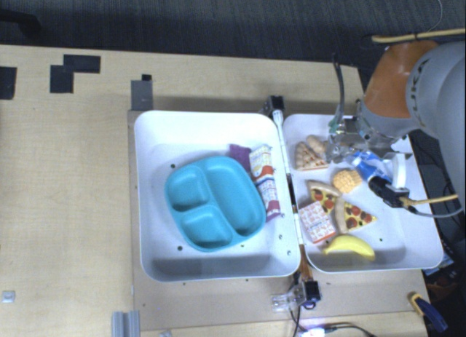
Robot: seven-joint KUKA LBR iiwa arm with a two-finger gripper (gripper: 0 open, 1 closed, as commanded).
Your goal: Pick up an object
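The jaws (342,141) are seen in the upper right bin (429,252); the waffle (311,154) lies just left; their opening cannot be told.

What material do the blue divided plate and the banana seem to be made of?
The blue divided plate looks like moulded plastic, smooth and slightly glossy, uniform in colour with soft rounded compartment edges. The banana is probably a plastic toy: its yellow is even and unmarked, though the view is too coarse to be sure.
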